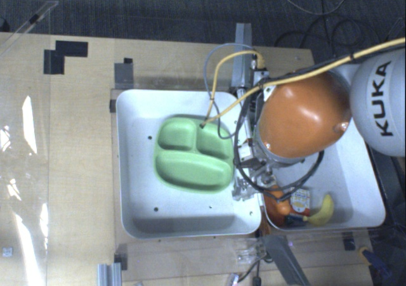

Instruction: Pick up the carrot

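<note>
An orange piece that looks like the carrot (278, 205) lies at the front left corner of the right bin (355, 218), partly hidden under the wrist. The arm's orange band (301, 117) hangs over the wall between the two bins. Below the band, the gripper (244, 184) points down at the right edge of the left bin (136, 151), just left of the carrot. Cables and the wrist cover the gripper's tips. I see nothing held in it.
A green divided plate (193, 155) lies in the middle of the left bin, its right edge close to the gripper. In the right bin a yellow banana (323, 210) and a small white labelled item (301, 199) lie beside the carrot.
</note>
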Controlling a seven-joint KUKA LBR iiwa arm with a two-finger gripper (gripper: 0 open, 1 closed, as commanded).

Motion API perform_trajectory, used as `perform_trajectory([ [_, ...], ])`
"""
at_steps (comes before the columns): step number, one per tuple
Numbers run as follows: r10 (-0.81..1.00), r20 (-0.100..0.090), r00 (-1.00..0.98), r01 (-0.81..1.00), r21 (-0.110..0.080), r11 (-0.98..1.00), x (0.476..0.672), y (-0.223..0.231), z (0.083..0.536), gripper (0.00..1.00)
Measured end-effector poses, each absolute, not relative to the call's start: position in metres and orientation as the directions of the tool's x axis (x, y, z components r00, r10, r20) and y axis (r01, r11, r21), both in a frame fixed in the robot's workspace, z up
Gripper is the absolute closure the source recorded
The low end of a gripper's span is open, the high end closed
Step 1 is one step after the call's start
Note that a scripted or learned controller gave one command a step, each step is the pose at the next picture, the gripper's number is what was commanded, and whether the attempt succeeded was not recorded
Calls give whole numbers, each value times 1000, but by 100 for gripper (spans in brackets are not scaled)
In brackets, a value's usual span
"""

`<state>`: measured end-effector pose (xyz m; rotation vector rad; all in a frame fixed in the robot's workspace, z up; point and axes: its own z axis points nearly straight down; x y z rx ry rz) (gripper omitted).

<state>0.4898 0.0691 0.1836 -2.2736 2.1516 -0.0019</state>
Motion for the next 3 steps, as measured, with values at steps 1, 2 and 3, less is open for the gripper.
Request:
perform_trajectory([
  [1,-939,-5,-344,-939,-2,344,488,72,183,100],
  [2,-996,-7,-84,-996,-6,84,493,101,184,100],
  [3,-946,-7,-323,-947,-3,323,531,147,175,100],
])
